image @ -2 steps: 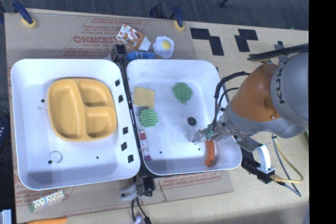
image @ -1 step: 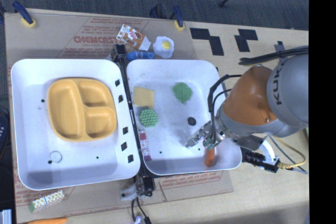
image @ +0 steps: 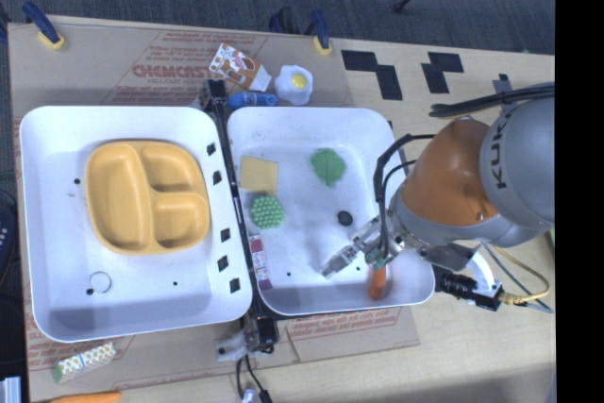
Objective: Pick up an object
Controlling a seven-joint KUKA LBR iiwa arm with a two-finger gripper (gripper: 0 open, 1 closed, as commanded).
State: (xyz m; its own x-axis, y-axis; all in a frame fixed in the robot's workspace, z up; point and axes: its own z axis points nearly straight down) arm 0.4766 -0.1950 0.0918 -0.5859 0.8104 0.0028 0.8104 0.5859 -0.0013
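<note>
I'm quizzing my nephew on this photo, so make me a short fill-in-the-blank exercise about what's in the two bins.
1. The yellow tray lies in the ____ bin.
2. The gripper hangs over the ____ bin.
3. The orange carrot lies by that bin's ____ wall.
4. The square sponge is ____ in colour.

Missing words: left; right; front; yellow

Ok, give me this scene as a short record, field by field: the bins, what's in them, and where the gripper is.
left bin: yellow tray
right bin: yellow block, green ball, green lump, dark bit, orange item
gripper: low over right bin's near right part
held: nothing seen between fingers
arm: enters from right
</note>
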